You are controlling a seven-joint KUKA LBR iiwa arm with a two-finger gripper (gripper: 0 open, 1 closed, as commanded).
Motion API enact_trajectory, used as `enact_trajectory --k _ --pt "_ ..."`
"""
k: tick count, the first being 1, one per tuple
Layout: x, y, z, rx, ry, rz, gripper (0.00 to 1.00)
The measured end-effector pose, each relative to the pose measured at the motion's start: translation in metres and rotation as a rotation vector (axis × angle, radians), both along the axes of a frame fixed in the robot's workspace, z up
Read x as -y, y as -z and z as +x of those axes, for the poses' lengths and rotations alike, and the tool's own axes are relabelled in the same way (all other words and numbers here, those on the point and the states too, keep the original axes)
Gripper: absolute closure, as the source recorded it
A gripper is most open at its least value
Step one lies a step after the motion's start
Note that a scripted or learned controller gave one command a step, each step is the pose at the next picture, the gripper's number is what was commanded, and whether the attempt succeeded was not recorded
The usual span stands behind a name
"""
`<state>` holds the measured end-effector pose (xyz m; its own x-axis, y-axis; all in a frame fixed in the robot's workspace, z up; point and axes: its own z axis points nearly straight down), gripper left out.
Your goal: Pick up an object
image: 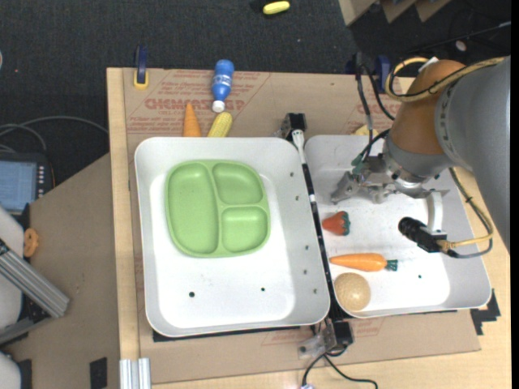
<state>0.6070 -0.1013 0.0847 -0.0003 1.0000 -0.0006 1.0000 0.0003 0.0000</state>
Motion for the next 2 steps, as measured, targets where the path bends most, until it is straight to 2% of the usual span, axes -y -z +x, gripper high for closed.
enact_trajectory --k 2 --pt "0.0 0.0 0.0 0.0 0.0 0.0 0.0"
